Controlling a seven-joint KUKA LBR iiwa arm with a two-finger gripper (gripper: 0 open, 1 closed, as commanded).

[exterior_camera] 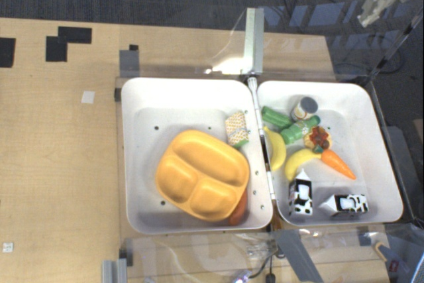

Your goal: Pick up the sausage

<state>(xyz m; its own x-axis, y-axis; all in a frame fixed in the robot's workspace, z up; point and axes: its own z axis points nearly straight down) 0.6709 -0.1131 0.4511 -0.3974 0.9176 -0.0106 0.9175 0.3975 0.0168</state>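
A reddish-brown rounded piece (239, 207) peeks out from under the lower right edge of the yellow divided plate (201, 173) in the left bin (139, 142). It could be the sausage, but most of it is hidden by the plate. The gripper (372, 8) hangs high at the far top right, beyond the back corner of the right bin (374, 116) and well away from both bins, with nothing visibly in it.
A small patterned block (236, 128) lies by the left bin's right wall. The right bin holds green pieces (283, 126), a can (305, 107), two bananas (289, 157), a carrot (338, 164), red berries (319, 138) and two cow-patterned cartons (301, 195). A metal post (254, 43) stands behind the bins.
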